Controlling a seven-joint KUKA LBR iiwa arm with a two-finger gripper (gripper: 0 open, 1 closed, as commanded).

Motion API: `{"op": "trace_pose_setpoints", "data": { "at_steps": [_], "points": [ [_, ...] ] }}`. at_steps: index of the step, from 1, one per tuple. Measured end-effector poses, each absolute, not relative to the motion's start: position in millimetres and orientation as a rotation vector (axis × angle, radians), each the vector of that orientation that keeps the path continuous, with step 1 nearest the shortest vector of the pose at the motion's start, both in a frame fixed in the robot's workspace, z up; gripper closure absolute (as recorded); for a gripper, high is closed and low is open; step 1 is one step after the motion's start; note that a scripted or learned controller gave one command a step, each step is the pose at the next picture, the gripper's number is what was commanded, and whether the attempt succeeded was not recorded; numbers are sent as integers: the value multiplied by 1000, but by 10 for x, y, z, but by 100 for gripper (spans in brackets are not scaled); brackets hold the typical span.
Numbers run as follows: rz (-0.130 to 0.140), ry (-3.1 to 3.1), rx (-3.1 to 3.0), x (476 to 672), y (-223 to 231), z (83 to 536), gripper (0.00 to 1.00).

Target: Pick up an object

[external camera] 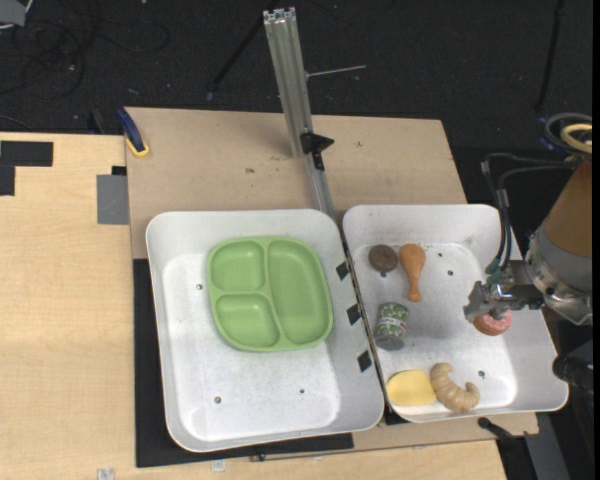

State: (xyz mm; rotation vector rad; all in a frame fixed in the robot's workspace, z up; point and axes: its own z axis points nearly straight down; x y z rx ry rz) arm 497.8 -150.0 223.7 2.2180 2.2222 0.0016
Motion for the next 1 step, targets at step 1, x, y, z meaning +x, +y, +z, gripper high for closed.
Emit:
{"op": "trace_pose_setpoints", "data": {
  "at_steps": [1],
  "points": [
    [-4, 2223, 2225, 4975, -1499, 2156, 100]
  ]
}}
